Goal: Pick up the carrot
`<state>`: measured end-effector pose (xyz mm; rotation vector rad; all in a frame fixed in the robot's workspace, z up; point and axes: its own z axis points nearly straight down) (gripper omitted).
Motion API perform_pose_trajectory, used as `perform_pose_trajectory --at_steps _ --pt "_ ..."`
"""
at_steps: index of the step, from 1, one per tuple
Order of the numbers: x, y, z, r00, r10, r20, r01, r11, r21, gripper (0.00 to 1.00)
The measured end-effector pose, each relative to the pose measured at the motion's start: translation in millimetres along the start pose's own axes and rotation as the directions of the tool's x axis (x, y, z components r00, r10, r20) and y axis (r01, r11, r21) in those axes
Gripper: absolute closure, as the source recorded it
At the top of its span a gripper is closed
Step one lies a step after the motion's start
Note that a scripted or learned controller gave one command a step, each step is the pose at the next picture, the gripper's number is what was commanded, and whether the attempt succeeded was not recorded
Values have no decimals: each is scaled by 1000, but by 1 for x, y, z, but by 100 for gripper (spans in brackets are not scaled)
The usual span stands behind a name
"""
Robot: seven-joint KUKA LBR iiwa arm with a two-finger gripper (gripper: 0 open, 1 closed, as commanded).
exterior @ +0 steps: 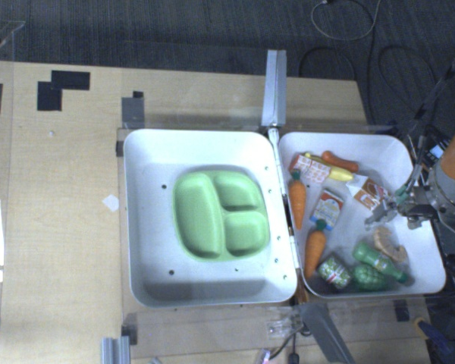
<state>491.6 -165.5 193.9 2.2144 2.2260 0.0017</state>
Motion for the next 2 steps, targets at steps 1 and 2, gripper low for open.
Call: perform_pose_trajectory --at_steps 1,2 --pt "1 2 -11 1000 -4 1 4 1000 -6 100" --pt "1 2 -11 1000 -3 1 3 1000 -5 0"
